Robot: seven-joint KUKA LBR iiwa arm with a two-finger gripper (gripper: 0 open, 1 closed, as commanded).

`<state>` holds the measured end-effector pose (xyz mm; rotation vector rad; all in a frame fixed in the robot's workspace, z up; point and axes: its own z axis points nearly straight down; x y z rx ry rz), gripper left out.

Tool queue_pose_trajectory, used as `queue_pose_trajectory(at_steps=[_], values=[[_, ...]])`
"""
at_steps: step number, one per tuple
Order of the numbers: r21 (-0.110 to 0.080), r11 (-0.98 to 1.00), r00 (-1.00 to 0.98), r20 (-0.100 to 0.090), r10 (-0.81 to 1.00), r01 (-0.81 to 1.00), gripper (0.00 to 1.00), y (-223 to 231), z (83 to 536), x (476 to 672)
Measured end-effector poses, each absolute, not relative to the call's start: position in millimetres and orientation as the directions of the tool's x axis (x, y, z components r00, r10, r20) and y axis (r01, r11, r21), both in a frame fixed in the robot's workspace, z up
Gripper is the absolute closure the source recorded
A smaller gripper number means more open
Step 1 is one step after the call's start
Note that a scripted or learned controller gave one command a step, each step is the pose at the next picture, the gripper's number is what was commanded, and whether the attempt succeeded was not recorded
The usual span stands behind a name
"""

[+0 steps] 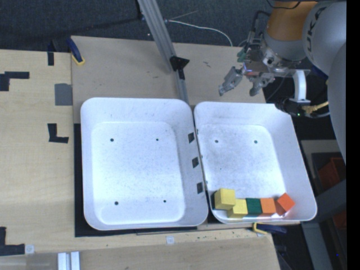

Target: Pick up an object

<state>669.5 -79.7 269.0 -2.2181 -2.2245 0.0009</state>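
Gripper (pixel 244 83), fingers spread wide and empty beyond the right bin (pixel 292 129), should descend squarely over the near-edge blocks (pixel 253 205).

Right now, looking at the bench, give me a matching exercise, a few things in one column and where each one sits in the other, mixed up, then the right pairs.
Things:
1. gripper
2. yellow block
3. orange block
4. green block

Places:
A. in the row of blocks, between a yellow one and an orange one
B. near right corner of the right bin
C. above the bench, beyond the right bin's far rim
D. left end of the row, along the right bin's near wall

Pairs: 1-C, 2-D, 3-B, 4-A
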Motion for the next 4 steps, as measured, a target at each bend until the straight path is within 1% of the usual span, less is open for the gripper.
queue_pose_trajectory(at_steps=[1, 2, 3, 4], values=[[-0.012, 0.007, -0.007, 0.003, 1.000, 1.000, 0.00, -3.6, 186.5, 626.4], [0.002, -0.007, 0.007, -0.004, 1.000, 1.000, 0.00, -98.7, 240.4, 618.0], [0.000, 0.000, 0.000, -0.003, 1.000, 1.000, 0.00, -128.1, 211.1, 664.9], [-0.017, -0.003, 0.003, 0.001, 1.000, 1.000, 0.00, -176.6, 95.0, 677.8]])
